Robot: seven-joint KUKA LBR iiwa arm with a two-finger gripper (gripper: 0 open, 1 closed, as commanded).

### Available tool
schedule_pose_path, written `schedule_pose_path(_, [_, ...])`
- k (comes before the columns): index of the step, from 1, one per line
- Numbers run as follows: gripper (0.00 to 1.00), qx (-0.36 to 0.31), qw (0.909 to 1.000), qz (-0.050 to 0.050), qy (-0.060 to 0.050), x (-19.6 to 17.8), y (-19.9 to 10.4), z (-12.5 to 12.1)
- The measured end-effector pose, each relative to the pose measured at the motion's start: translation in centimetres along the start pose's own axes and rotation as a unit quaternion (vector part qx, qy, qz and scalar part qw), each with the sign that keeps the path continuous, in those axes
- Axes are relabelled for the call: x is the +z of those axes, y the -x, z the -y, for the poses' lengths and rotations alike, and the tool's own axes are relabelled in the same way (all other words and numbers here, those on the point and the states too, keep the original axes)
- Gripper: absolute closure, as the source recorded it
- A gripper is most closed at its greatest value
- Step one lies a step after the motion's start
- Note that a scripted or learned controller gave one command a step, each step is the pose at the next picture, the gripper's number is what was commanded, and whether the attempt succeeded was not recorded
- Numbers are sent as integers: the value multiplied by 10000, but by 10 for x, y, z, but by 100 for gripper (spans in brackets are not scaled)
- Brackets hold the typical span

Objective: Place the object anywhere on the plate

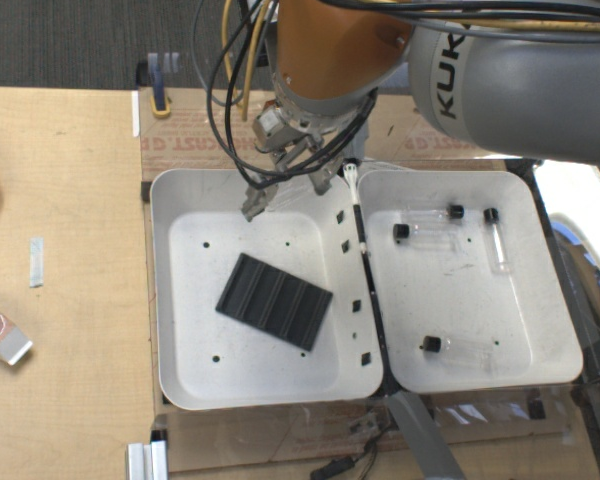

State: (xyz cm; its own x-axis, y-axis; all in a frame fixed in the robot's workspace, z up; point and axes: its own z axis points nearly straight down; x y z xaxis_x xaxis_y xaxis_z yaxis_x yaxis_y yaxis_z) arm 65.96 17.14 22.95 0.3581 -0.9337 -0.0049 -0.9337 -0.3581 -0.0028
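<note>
Black ribbed plate (pixel 274 301) sits centre-left in the left bin (pixel 180 268). Clear plastic tubes (pixel 427 230) at frame right look light, slick, prob. rigid; I'd pinch mid-body. Gripper (pixel 290 183) fingers spread, nothing held.

Arm (pixel 510 78): grey cylindrical casing, white "KU" lettering visible on its side. Orange band (pixel 335 33) rounded, glossy, above the wrist. Black and yellow cables (pixel 230 78) loop loosely at its left. Gripper (pixel 290 183): grey metal, thin fingers.
</note>
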Motion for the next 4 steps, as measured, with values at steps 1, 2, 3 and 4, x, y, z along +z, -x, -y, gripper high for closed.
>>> schedule_pose_path(1, [100,-2457,9693,6,17,75,53,20])
schedule_pose_path(2, [100,-4363,8998,11,23,34,29,-46])
schedule_pose_path(3, [100,-4654,8851,14,21,48,61,1])
schedule_pose_path(4, [100,-4757,8796,12,20,138,53,19])
